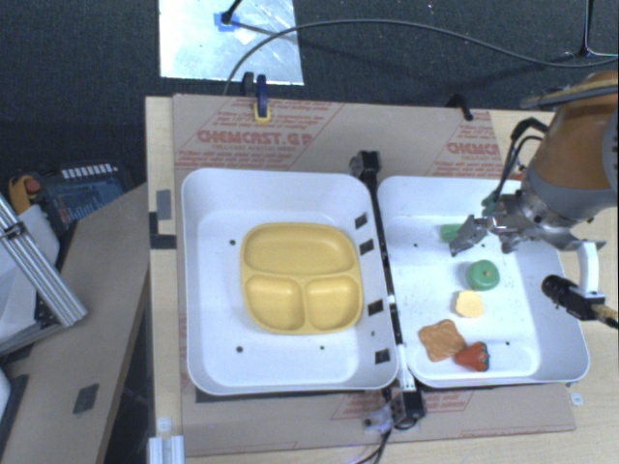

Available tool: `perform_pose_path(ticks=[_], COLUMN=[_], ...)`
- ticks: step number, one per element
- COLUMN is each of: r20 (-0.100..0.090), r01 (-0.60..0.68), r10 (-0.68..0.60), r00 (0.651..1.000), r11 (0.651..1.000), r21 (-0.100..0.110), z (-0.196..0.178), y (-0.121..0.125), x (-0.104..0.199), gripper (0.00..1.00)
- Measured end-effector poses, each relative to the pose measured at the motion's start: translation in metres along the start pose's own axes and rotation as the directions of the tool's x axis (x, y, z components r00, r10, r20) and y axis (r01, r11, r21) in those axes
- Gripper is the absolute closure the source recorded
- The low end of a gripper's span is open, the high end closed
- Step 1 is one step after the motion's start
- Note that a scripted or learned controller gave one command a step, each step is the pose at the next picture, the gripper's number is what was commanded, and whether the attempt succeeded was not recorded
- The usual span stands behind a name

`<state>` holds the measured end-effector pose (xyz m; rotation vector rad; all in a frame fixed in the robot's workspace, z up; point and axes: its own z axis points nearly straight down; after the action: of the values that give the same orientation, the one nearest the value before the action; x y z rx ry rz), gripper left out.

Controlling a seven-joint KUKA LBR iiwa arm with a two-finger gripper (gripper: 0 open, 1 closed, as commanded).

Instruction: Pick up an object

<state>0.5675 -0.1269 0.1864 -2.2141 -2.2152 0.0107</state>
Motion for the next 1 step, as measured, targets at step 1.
perform_pose_path(ticks=[1], r20=[0.002], r01=[0.003], r10=[-0.003], r00=[1.000], r11=[1.000], r21=[-0.013], z=[-0.0069], y=[0.0030], x=[0.0002], gripper=[0.00])
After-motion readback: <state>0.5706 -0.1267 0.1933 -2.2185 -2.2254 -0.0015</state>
